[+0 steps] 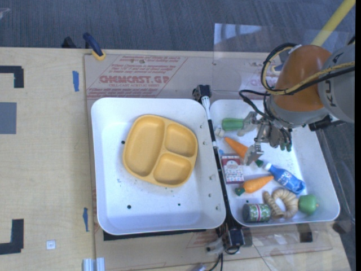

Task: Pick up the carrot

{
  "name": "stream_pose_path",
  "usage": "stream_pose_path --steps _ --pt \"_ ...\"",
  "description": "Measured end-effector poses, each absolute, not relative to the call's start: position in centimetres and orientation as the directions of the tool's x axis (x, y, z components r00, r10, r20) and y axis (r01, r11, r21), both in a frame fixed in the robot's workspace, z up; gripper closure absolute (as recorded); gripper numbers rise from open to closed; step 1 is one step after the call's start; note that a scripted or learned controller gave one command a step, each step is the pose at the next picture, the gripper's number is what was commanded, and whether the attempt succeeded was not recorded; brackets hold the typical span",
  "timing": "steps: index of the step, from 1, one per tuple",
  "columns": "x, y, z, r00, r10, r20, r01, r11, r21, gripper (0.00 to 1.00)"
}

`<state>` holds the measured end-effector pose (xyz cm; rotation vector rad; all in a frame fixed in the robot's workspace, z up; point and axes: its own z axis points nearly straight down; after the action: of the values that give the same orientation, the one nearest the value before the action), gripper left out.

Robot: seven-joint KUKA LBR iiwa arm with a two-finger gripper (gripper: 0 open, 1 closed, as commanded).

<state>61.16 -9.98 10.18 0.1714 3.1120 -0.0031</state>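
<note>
A pale wooden bench [45, 168] carries two shallow white bins side by side, and the carrot's home is the right bin [326, 168], crowded with small props. Two orange carrot-like pieces lie there: the fuller carrot [256, 183] rests near the bin's middle, pointing up and right, with a green tip at its lower left, while a smaller orange piece [236, 147] lies just above it near the dividing wall. The gripper [258, 151] hangs between them with nothing visibly in it; whether it is spread or pressed together cannot be told from this slant. A good grasp would probably straddle the carrot across its thick middle, fingers square to its long axis. Room is tight: a red-and-white packet [233, 171] sits just to the left, a blue-and-white bottle [285, 178] just to the right, a pretzel [282, 202] and a green can [256, 212] below. The left bin [107, 168] holds a yellow divided plate [160, 149], well apart.
</note>
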Motion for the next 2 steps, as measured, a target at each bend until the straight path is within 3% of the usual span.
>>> stream_pose_path --steps 1,2 --pt "59.0 -9.8 9.1 -0.970 0.243 -0.020 0.244 0.970 -0.005 0.00" --pt "59.4 -9.6 10.3 -0.970 0.241 -0.029 0.241 0.970 -0.002 1.00"
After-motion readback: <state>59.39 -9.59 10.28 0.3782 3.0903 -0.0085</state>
